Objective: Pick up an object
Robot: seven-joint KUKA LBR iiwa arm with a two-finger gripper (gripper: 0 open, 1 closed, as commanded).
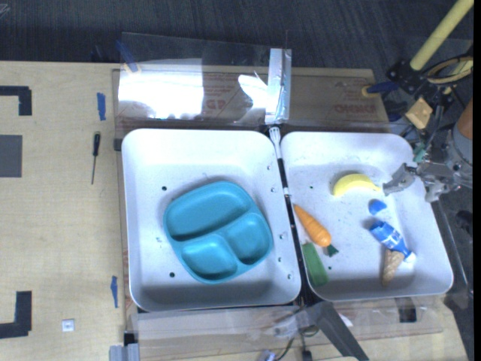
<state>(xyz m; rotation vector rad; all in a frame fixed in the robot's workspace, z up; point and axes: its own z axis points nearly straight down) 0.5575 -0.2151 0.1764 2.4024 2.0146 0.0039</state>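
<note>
A glossy blue divided plate (pixel 218 230) is lying in the left bin (pixel 143 156); in the right bin (pixel 316 153) a tapered orange carrot (pixel 313 226) and curved yellow banana (pixel 356 184) are resting; the metallic gripper (pixel 415 177) is hovering at the right rim, fingers spread, pinching nothing.

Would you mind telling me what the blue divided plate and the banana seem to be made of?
Blue divided plate: likely moulded plastic, smooth and semi-matte, with soft highlights on its rounded rims. Banana: probably a plastic toy, uniformly yellow and faintly glossy.
</note>
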